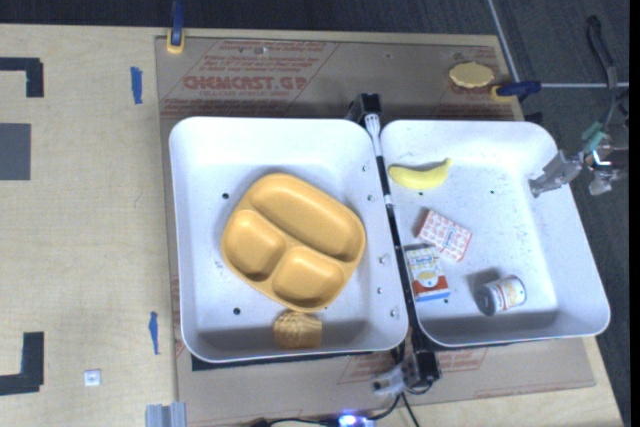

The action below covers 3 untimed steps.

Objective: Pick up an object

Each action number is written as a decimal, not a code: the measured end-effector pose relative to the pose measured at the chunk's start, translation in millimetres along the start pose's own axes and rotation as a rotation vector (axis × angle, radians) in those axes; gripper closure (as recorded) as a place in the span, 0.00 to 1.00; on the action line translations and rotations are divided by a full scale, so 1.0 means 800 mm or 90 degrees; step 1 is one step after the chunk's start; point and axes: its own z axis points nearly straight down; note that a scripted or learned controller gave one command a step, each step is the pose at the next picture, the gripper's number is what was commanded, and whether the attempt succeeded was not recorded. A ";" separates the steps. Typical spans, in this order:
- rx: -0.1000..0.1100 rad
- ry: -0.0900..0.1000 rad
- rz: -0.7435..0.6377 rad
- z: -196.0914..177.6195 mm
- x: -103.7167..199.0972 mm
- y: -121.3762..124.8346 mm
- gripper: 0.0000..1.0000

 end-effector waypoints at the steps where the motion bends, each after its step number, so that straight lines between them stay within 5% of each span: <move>1: 0.001 0.000 0.000 0.186 0.013 0.010 0.00; 2: -0.006 -0.002 0.001 0.234 0.066 -0.015 0.00; 3: -0.011 -0.006 0.003 0.234 0.105 -0.057 0.00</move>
